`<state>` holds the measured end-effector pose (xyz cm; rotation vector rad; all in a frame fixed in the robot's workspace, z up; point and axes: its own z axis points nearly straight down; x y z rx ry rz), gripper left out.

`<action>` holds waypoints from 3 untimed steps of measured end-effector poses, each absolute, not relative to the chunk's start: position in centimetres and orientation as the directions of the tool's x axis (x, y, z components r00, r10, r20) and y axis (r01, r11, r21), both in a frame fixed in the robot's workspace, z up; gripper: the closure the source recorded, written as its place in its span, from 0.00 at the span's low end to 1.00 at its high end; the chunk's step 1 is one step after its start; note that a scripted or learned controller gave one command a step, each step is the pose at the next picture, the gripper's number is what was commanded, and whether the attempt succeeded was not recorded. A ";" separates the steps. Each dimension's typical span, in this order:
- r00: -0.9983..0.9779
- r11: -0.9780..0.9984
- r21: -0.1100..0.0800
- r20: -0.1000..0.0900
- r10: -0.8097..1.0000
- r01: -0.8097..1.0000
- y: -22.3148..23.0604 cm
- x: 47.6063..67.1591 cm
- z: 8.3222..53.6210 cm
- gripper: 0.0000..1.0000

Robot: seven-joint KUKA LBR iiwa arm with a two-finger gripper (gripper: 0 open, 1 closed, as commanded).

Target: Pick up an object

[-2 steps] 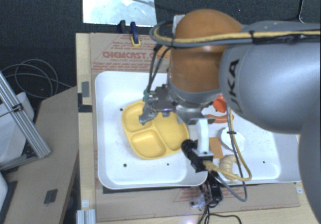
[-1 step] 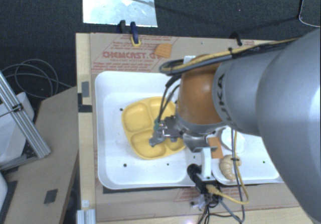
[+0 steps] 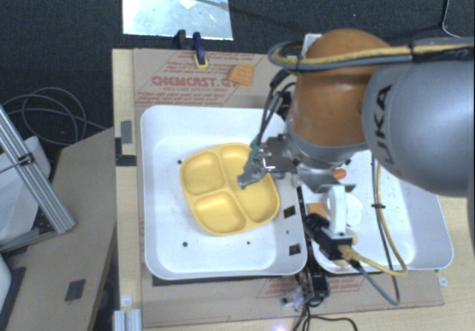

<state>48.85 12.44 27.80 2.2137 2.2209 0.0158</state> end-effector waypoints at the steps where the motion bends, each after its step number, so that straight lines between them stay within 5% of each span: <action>1: 0.008 -0.008 -0.008 -0.005 1.000 1.000 4.2 48.7 17.9 0.00; 2: 0.011 -0.011 0.002 -0.006 1.000 1.000 -7.2 48.6 18.5 0.00; 3: -0.009 0.009 0.022 0.001 1.000 1.000 -2.6 48.9 39.3 0.00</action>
